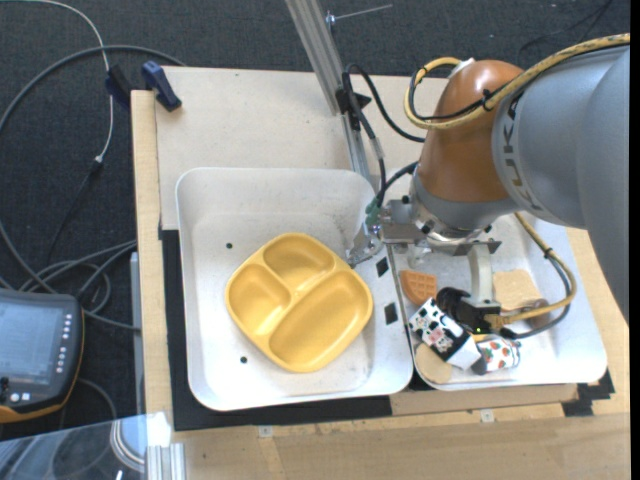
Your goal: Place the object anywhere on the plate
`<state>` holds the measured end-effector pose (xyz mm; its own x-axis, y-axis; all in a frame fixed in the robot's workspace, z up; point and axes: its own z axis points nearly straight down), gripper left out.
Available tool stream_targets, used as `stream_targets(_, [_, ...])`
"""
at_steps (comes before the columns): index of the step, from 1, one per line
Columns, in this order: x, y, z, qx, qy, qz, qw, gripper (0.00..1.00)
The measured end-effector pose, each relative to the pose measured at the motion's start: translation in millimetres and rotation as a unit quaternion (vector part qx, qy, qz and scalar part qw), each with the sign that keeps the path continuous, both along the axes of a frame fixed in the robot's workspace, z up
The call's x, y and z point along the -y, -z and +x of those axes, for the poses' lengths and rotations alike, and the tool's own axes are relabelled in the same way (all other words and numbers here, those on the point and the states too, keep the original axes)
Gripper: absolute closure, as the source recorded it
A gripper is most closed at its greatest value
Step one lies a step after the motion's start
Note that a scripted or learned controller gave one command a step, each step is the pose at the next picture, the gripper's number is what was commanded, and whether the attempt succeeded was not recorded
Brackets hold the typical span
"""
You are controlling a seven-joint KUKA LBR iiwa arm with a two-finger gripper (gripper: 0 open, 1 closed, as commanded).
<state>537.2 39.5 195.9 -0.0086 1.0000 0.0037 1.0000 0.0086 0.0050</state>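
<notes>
Pale surface (250, 118) carries two white bins side by side. We find the yellow divided plate (300, 303) in the view's left-hand bin (200, 218), with nothing on it. The candidate objects, an orange piece (418, 286), a tan slice (515, 288) and a black-and-white spotted block (432, 320), lie in the right-hand bin (585, 343), close beneath the arm (470, 158). The wrist hides the jaws, so we cannot tell their opening or load. Judgement: the carry runs leftward in view, across the adjoining bin walls.
</notes>
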Motion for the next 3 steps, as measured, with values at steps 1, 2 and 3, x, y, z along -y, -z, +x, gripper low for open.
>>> stream_targets(1, [-65,50,-47,-0.008,0.001,-0.0002,1.0,0.0])
stream_targets(2, [-60,72,-60,-0.002,0.005,-0.0011,1.0,0.0])
stream_targets(3, [-60,71,-60,-0.001,0.005,-0.0008,1.0,0.0])
